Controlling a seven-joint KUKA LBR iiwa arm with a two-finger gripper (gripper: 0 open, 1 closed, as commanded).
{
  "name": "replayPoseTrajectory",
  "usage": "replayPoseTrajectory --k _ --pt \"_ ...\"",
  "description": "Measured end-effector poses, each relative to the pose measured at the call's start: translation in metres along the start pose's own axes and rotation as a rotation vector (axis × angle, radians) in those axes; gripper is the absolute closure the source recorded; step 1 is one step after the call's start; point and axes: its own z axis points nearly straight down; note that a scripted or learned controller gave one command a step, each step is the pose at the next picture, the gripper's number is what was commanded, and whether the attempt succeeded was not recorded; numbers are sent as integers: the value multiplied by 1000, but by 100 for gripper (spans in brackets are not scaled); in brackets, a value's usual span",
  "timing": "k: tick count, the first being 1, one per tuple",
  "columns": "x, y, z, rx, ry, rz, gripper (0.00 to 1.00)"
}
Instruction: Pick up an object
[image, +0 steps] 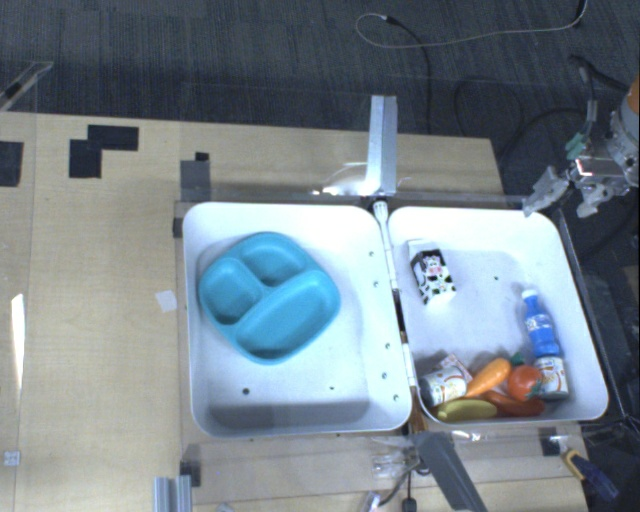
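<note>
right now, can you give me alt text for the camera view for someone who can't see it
Two white bins sit side by side on a bench: the left bin holds a blue divided plate, the right bin a cow-print carton, a bottle and a pile of toy food in its near corner. The pincer hangs beyond the right bin's far right corner.

This is a robotics lab. A pale wooden bench (90, 330) carries two shallow white bins (290, 415) bolted side by side to metal brackets (383, 145), black tape markers (103, 147) are stuck on the benchtop, loose cables (470, 30) trail over dark carpet (200, 40), and toy groceries (495, 385) fill one bin's corner.
</note>
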Motion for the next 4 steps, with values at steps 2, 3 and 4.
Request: replayPoseTrajectory --k 2,3,4 --pt "-10 -68 195 -8 3 95 0" --pt "-2 -113 193 -2 1 300 0" --pt "0 -145 193 -13 -2 204 0"
